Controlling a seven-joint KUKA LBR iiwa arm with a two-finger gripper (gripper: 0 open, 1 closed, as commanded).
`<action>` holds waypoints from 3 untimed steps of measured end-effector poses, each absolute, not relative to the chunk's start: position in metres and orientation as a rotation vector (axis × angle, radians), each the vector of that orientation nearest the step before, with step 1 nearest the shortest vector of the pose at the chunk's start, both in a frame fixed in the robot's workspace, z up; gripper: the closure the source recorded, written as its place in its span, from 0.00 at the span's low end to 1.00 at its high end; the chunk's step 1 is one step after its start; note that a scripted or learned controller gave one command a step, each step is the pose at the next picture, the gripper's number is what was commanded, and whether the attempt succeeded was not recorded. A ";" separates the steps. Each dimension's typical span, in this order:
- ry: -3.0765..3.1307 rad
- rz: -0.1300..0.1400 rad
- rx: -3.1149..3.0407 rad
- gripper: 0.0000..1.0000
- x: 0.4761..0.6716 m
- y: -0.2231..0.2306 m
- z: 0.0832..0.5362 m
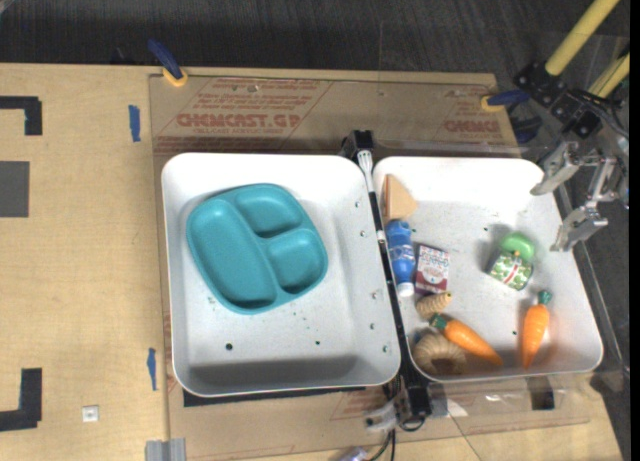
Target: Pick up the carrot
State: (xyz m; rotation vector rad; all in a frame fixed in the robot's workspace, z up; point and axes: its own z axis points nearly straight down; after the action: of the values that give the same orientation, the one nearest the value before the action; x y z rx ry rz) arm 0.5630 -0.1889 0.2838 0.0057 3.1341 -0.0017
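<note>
Orange carrot (534,333) lies far from the open hand (572,204) (cardboard (240,109) reads CHEMCAST).

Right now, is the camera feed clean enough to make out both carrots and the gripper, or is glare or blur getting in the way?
Camera view: even lighting, no harsh glare on the right bin; both carrots read clearly, one near the front wall, one by the right wall. The whole frame is slightly soft. The gripper at the bin's right rim is blurrier and merges with dark clutter behind it.
</note>
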 end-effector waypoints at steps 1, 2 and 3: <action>3.136 0.002 -0.183 0.00 0.492 -0.179 0.202; 3.052 0.004 -0.740 0.00 0.490 -0.136 0.095; 3.084 -0.012 -0.513 0.00 0.571 -0.222 0.181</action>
State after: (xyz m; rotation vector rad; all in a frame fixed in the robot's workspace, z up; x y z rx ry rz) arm 0.5707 -0.2222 0.1808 -0.5134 3.0837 -0.0119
